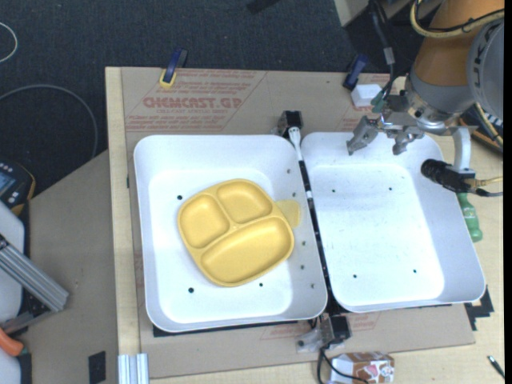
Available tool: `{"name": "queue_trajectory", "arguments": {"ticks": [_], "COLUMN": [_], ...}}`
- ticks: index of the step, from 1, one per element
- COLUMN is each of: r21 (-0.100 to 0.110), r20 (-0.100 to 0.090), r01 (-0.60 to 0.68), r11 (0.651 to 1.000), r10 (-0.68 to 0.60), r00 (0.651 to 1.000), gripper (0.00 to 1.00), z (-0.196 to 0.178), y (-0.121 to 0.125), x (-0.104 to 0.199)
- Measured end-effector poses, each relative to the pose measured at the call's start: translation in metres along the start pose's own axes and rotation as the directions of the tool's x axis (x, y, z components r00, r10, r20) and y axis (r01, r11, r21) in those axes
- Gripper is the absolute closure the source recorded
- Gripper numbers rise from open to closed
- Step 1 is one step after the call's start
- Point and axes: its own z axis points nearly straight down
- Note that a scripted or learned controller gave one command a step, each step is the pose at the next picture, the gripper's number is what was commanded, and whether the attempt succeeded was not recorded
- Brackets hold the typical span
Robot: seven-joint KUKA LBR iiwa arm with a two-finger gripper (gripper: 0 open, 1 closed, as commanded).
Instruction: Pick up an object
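Plate [235, 232] in left bin, tool [382, 137] well apart

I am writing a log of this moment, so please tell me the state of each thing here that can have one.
Yellow divided plate: lying flat, right side up, in the left bin, untouched.
Right bin: nothing visible inside.
Tool: over the far edge of the right bin, fingers spread, holding nothing.

Yellow three-compartment plate [234, 231], flat and face-up, mid left bin [152, 238]
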Motion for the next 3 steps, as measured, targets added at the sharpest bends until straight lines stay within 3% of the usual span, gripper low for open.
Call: {"name": "queue_trajectory", "arguments": {"ticks": [1, 2, 3], "r21": [-0.015, -0.004, -0.015], "r20": [0.000, -0.001, -0.004], "r01": [0.006, 0.002, 0.009], "r11": [1.000, 1.000, 1.000], "r10": [-0.006, -0.002, -0.009], "r00": [1.000, 1.000, 1.000], "gripper": [0.00, 0.00, 0.00], "z": [-0.121, -0.161, -0.269], "y": [-0.041, -0.103, -0.169], "x": [0.051, 0.072, 0.133]}}
